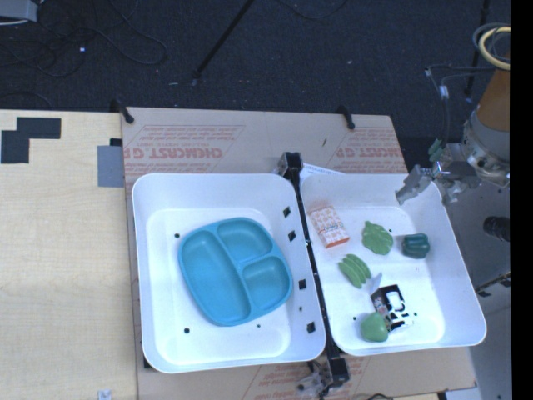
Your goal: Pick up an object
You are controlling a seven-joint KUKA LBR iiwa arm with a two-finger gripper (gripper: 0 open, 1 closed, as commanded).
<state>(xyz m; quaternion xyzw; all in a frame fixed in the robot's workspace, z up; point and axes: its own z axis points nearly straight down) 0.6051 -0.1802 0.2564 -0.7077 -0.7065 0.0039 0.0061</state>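
The right bin [466,307] holds several small items. A small orange and white box [328,226] lies near the divider. A light green vegetable [376,238] and a dark green pepper [415,245] sit side by side at mid-bin. A ribbed green pod [355,269] lies below them. Near the front lie a black and white piece [391,300] and a round green fruit [375,327]. My gripper [431,188] hangs above the bin's far right corner, open, with nothing between its fingers. It is above and apart from the dark green pepper.
A blue divided plate [236,269] lies in the left bin [150,223]. A black divider strip [304,257] runs between the bins. Both bins rest on a cardboard sheet [208,144]. A wooden bench top [58,265] lies to the left.
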